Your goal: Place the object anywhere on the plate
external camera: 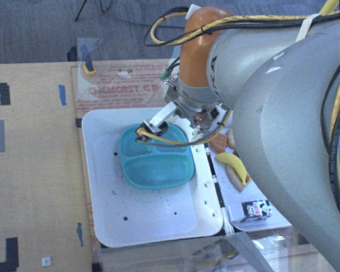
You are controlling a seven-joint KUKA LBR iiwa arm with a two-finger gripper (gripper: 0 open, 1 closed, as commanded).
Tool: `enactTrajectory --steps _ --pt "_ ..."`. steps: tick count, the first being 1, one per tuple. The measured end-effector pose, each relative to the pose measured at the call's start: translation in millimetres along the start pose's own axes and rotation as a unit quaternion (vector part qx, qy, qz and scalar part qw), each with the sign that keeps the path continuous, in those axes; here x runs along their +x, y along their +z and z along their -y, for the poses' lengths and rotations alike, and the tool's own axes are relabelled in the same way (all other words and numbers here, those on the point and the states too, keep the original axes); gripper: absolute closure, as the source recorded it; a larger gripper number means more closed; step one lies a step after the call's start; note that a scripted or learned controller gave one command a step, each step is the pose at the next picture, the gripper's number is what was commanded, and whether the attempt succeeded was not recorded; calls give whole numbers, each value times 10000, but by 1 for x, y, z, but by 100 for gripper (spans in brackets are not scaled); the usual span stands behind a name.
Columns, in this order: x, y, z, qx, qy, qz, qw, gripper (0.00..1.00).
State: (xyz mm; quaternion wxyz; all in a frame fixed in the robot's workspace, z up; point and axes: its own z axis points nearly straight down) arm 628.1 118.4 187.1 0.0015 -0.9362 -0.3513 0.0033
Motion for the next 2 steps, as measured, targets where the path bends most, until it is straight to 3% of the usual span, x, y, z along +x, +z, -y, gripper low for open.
enactTrajectory --steps 1,2 --pt "0 -10 0 0 -8 -1 10000 100" --pt "1 -10 0 1 -10 1 10000 0"
